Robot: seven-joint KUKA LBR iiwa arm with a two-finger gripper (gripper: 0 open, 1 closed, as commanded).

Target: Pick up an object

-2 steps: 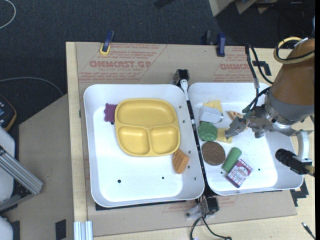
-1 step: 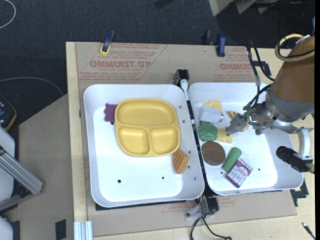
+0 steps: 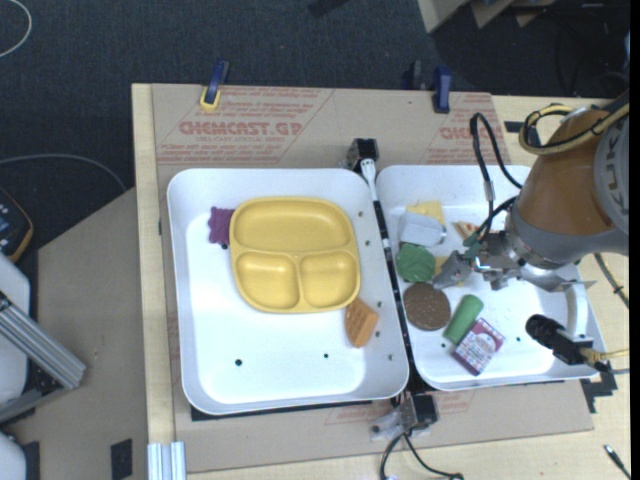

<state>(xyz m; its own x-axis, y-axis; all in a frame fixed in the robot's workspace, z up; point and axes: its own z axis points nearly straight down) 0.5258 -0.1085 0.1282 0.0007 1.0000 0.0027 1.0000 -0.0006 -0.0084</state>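
The right bin (image 3: pixel 560 368) holds several small objects. A green lump (image 3: pixel 415 263) lies near its left wall, with a brown round disc (image 3: pixel 427 306) just below it. A green cylinder (image 3: pixel 463 320) lies tilted beside the disc, and a red and pink packet (image 3: pixel 478 346) sits below that. A pale grey block (image 3: pixel 422 230) and a yellow piece (image 3: pixel 429 211) lie towards the back. My gripper (image 3: pixel 468 268) hangs low over the middle of this bin, just right of the green lump and above the green cylinder. I see nothing held in it.
The left bin (image 3: pixel 200 348) bears a yellow divided plate (image 3: pixel 295 253), a purple piece (image 3: pixel 218 225) at its left and a brown wafer (image 3: pixel 361 322) by the right wall. The arm's orange band (image 3: pixel 565 183) and cables cover the right bin's far right side.
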